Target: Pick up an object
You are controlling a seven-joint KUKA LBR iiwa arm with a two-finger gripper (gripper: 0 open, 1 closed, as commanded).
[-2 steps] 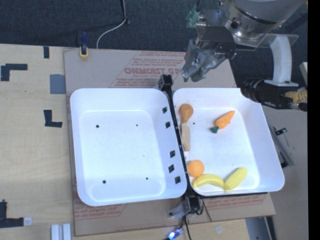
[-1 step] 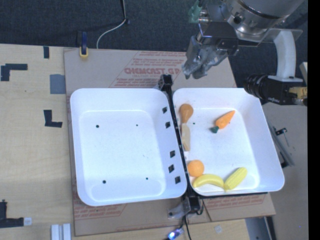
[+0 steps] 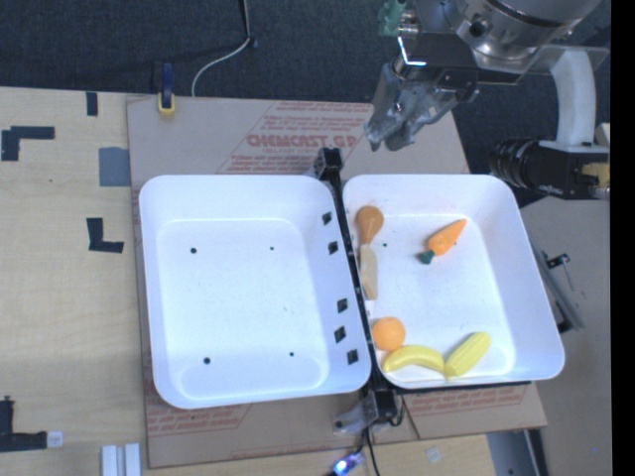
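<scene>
Gripper [image 3: 389, 132]: raised above right bin's [image 3: 496, 198] far rim, tilted left-downward, clear of carrot [image 3: 446, 237]; finger state indiscernible.

Camera view: single fixed camera, mounted above the bench [image 3: 60, 266], looking down at a slant; moderate distance; both bins [image 3: 238, 385] in frame; arm [image 3: 516, 8] enters from right.

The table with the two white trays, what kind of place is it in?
Probably a robot test lab, not a kitchen. A grey robot arm's gripper hangs above two shallow white plastic bins clipped together on a cardboard sheet, and the food there looks like toys: a small orange toy carrot and a yellow toy banana.
</scene>
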